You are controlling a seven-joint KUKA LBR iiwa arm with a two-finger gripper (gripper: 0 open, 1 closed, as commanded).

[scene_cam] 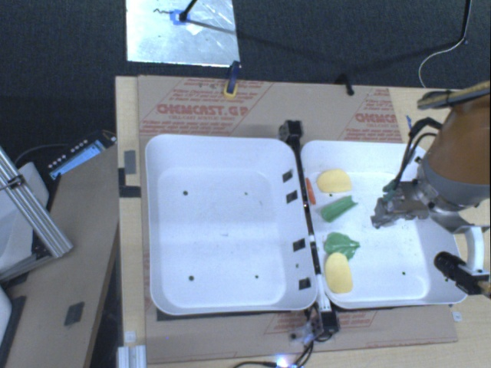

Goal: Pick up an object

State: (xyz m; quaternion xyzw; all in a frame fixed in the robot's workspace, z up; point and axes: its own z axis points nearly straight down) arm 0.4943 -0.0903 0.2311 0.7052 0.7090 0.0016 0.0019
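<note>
The right bin (399, 294) holds several small objects along its left side. A yellow rounded piece (334, 180) lies near the top, with a thin orange stick (311, 191) just left of it. Below them lies a green wedge (337, 207), then a green leafy piece (341, 244) touching a second yellow piece (338, 272). My gripper (387, 211) hangs over the middle of the right bin, to the right of the green wedge and apart from it. Nothing shows between its fingers.
The left bin (222, 221) sits beside the right one, divided from it by a black clip strip (301, 205). Both rest on a cardboard sheet (199, 106). A metal plate (180, 21) lies behind, and a grey rail (31, 213) stands at the left.
</note>
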